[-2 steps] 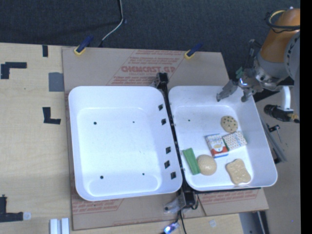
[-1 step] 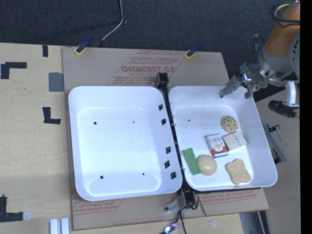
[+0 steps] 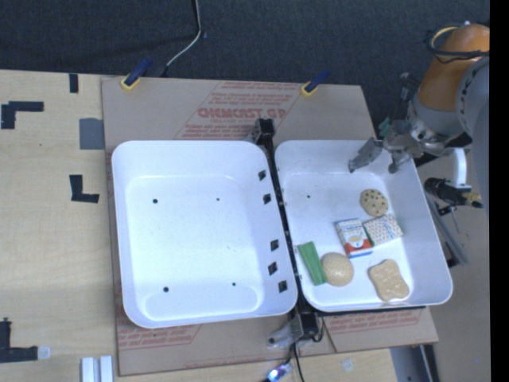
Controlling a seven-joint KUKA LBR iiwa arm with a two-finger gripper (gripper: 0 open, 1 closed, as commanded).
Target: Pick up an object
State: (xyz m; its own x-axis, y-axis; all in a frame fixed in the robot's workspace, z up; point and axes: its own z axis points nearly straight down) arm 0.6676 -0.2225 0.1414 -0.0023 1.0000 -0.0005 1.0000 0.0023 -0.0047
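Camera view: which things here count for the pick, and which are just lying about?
For the pick: gripper, cookie, small carton, checkered packet, green bar, round bun, tan biscuit, right bin.
Lying about: left bin, cardboard sheet, two clamps.

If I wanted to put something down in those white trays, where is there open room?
The left bin has its whole floor bare. In the right bin, the far-left stretch beside the divider is free, above the green block. Its near-right part is crowded: cookie, two small packets, round bun, tan biscuit. The pincer hovers over the far-right corner.
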